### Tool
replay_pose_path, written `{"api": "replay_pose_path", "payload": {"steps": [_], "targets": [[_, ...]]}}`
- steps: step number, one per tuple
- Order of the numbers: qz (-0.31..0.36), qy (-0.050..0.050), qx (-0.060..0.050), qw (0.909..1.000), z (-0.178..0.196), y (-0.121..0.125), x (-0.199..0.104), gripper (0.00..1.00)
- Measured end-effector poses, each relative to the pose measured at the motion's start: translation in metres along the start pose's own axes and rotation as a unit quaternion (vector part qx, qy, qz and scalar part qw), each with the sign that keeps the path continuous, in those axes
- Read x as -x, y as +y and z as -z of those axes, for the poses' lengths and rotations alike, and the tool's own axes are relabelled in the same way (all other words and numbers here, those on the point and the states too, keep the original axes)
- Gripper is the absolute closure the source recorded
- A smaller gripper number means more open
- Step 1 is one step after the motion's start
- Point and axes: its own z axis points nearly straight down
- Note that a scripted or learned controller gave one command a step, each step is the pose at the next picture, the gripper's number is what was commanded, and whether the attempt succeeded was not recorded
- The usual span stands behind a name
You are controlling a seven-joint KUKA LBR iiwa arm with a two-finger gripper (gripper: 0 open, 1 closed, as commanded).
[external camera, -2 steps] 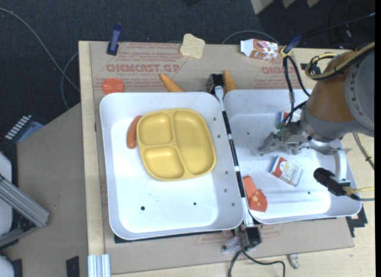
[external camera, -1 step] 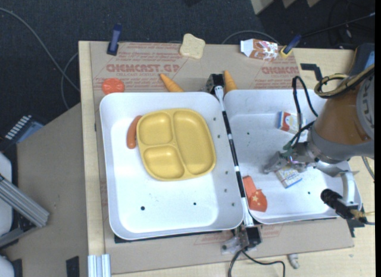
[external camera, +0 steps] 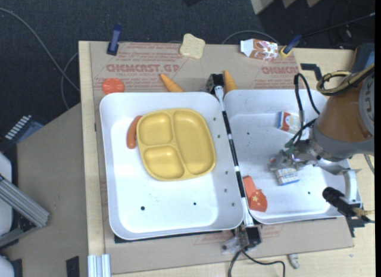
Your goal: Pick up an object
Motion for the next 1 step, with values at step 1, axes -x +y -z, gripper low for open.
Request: {"api": "replay_pose_path", "payload": {"steps": [1], "targets": [[0.002, 0.000, 0.001, 1.0000, 0.0913, 0.0504, -0.0783, 1.00]]}}
